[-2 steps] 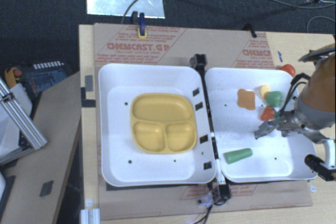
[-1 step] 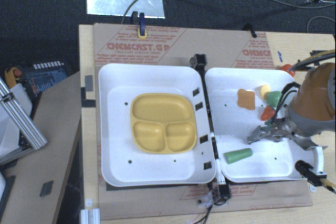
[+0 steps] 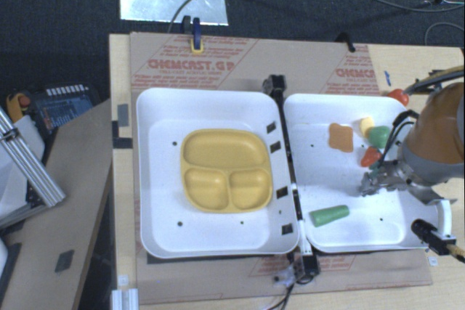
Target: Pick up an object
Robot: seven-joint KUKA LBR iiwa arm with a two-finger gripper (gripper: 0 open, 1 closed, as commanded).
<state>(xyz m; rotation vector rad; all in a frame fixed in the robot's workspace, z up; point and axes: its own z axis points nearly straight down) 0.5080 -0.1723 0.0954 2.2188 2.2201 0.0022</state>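
— Where is the arm?
— It reaches in over the right edge of the right bin (image 3: 320, 107); its gripper (image 3: 369, 184) hangs low near the middle of that bin's floor. Whether the fingers are spread or pressed together, I cannot tell.
— And the objects?
— A green cylinder-like piece (image 3: 329, 215) lies near the bin's front edge, apart from the gripper. An orange block (image 3: 340, 136) sits toward the back edge. Beside it, nearer the arm, are a yellow piece (image 3: 365, 124), a green round piece (image 3: 378, 134) and a red piece (image 3: 370, 156), close together.
— The left bin (image 3: 156, 156)?
— It holds a yellow divided tray (image 3: 221, 169), three compartments, near its centre.
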